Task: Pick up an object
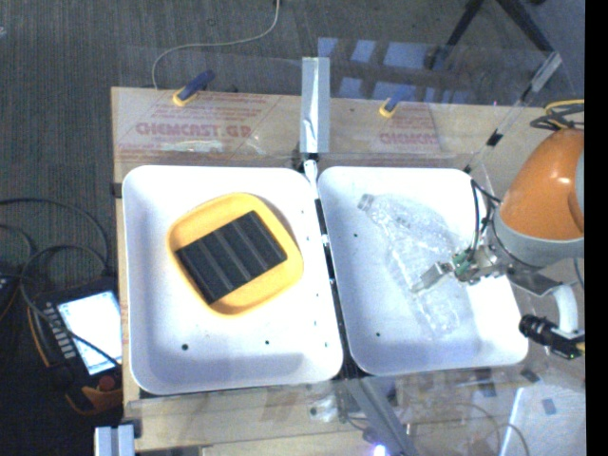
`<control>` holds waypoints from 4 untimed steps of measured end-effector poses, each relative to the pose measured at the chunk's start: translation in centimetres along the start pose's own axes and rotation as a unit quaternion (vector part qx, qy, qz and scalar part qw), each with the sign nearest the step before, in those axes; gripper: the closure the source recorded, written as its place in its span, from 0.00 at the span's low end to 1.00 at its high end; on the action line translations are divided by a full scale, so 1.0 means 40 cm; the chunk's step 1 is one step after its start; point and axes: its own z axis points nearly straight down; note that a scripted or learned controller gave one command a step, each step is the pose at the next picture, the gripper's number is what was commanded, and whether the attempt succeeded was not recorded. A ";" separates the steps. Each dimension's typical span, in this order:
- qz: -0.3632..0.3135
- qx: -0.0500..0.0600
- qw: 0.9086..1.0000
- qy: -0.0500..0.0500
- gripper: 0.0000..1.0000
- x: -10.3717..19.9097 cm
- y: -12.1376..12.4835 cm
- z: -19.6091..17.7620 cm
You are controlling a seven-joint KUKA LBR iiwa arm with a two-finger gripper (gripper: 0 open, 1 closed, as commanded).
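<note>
Low over right bin, pincer touching crumpled clear plastic bottle, opening unclear.

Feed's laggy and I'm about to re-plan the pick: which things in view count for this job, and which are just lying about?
Job:
- tool, over the right bin
- crumpled clear plastic bottle in that bin, under the tool
- yellow tray with black ribbed insert in the left bin

Lying about:
- two clamps on the back board
- handheld screen on the floor

My table carries two yellow clamps at its far edge, and beyond it lies grey carpet.
</note>
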 end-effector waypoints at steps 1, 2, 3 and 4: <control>-0.046 -0.009 0.999 -0.004 0.00 0.021 -0.025 0.128; -0.180 0.001 0.984 0.002 0.00 0.158 0.033 0.072; -0.105 -0.004 0.994 -0.001 0.00 0.127 0.184 0.143; 0.000 0.016 1.000 0.008 0.00 0.108 0.256 0.147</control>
